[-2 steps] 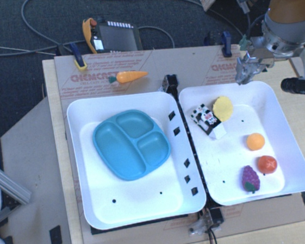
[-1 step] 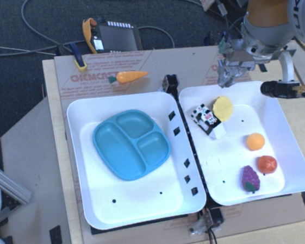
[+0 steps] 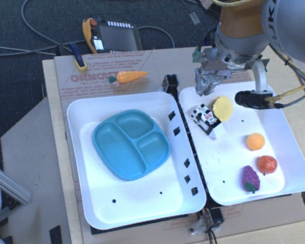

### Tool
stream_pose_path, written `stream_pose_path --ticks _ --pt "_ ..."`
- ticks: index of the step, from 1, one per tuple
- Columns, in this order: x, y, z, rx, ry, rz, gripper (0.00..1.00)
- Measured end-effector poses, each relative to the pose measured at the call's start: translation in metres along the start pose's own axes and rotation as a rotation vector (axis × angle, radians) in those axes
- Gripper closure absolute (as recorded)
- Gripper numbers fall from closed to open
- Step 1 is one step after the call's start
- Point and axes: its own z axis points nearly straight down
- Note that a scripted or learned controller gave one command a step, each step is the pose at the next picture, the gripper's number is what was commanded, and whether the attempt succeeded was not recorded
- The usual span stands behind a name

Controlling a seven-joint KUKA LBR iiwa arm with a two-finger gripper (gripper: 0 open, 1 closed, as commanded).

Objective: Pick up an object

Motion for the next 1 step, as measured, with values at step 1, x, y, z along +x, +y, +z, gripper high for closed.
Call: stream_pose_path --ticks 1 --pt "0.0505 -0.0059 0.0208 0.001 0.000 0.001 1.00"
